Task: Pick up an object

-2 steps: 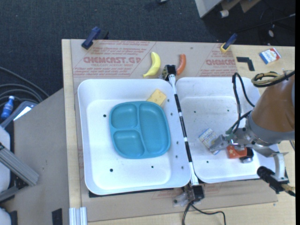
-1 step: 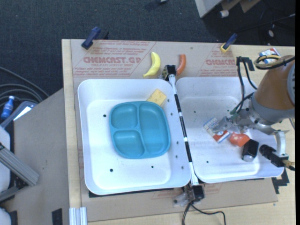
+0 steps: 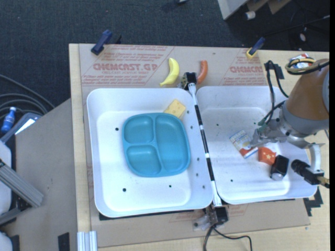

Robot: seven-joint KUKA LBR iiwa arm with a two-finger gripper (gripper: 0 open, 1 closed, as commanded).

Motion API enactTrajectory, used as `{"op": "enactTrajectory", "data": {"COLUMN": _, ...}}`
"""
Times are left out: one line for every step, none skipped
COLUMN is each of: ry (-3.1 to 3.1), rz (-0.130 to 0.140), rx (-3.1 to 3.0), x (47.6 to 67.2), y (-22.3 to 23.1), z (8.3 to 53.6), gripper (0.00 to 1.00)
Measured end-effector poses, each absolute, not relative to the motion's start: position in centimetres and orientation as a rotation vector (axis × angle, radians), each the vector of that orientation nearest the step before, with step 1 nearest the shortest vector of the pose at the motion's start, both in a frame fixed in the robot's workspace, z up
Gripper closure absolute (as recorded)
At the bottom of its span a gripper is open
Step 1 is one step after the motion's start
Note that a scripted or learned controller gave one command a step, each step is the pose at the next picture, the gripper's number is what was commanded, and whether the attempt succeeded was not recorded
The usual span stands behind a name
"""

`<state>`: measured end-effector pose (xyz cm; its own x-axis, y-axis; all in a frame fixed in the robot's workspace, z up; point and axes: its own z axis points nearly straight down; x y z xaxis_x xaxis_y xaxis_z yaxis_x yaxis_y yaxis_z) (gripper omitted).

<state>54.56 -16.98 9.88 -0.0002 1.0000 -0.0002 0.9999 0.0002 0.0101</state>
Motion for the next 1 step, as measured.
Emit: {"op": "enactTrajectory", "data": {"ry": 2.217, "rz": 0.01, "rx": 2.216, "x": 54.54, "y": -16.98, "z": 9.87, "gripper": 0.0}}
